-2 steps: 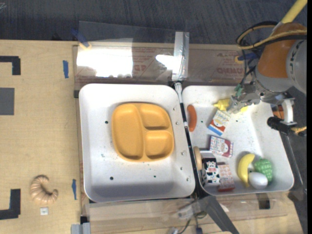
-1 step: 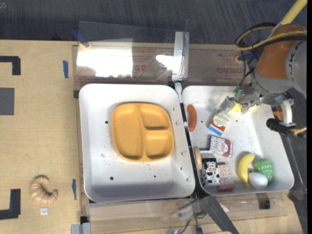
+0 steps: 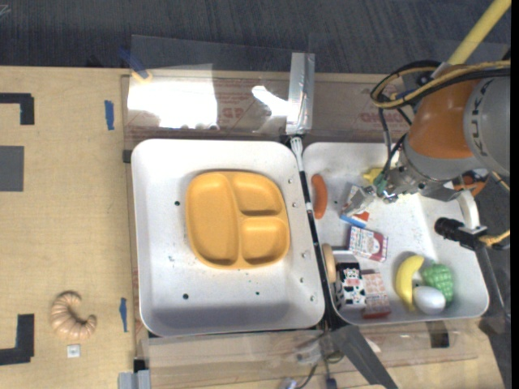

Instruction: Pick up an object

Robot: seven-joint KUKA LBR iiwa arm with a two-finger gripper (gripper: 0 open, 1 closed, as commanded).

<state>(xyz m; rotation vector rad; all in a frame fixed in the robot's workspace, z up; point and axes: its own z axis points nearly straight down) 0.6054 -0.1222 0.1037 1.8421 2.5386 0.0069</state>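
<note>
While the arm (image 3: 454, 120) reaches in from the right, bent down over the right bin (image 3: 478, 298), its gripper (image 3: 375, 186) hangs low near the bin's far edge; whether it is open or closed cannot be told. A sausage (image 3: 319, 196) lies by the bin's left wall, a banana (image 3: 408, 275) near its front right corner. An orange tray (image 3: 238, 218) sits mid-left bin (image 3: 154, 241).

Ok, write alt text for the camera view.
A grey and orange robot arm reaches from the right over the right white bin, which holds a banana, small cartons and other items. The left bin holds a yellow divided tray; a croissant lies on the bench.
</note>
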